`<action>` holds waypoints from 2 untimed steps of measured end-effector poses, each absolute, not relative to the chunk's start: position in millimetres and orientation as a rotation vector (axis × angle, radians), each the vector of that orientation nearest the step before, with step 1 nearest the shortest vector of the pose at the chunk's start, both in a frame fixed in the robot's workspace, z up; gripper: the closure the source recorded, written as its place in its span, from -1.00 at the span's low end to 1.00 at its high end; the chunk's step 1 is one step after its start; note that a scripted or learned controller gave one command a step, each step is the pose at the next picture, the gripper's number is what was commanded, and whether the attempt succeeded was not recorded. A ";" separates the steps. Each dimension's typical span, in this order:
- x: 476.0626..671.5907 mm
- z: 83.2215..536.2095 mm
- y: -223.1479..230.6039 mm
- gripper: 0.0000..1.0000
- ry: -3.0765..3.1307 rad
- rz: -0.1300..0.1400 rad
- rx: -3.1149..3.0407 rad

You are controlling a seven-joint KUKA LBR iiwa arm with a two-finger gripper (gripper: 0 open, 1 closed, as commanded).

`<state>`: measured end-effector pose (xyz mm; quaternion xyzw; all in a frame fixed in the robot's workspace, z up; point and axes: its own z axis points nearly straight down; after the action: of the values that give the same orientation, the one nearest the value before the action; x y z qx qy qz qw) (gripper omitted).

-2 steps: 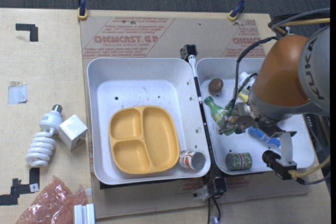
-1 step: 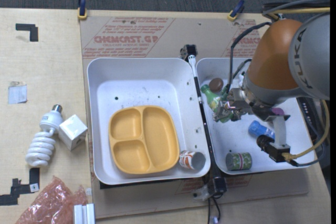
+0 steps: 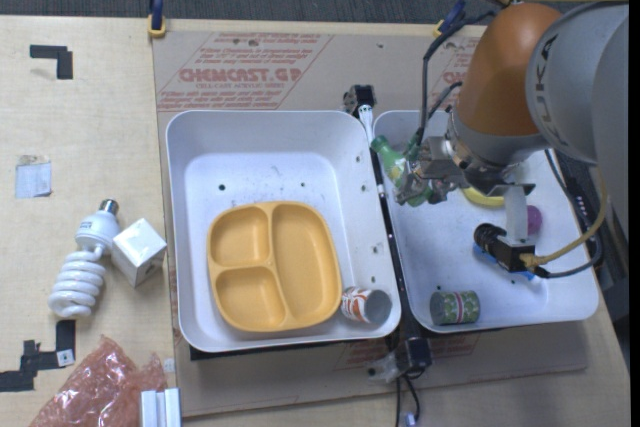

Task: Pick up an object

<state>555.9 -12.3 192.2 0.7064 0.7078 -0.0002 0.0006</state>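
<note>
Overhead arm: grey KUKA arm with orange band (image 3: 520, 75) reaches from the right, wrist bent down over the right white bin (image 3: 570, 300).
Gripper (image 3: 420, 183): low by that bin's left wall; opening cannot be told.
Objects: small camouflage-patterned can (image 3: 455, 306) near front; yellow divided plastic plate (image 3: 272, 265) in left white bin (image 3: 200, 140).
Surface: tan bench (image 3: 90, 135).
</note>
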 end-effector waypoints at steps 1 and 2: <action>565.2 192.1 -6.9 1.00 2.224 -0.002 2.219; 483.9 220.2 -29.5 1.00 2.220 -0.002 2.224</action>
<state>483.9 -29.5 220.2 0.7078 0.7064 -0.0006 -0.0002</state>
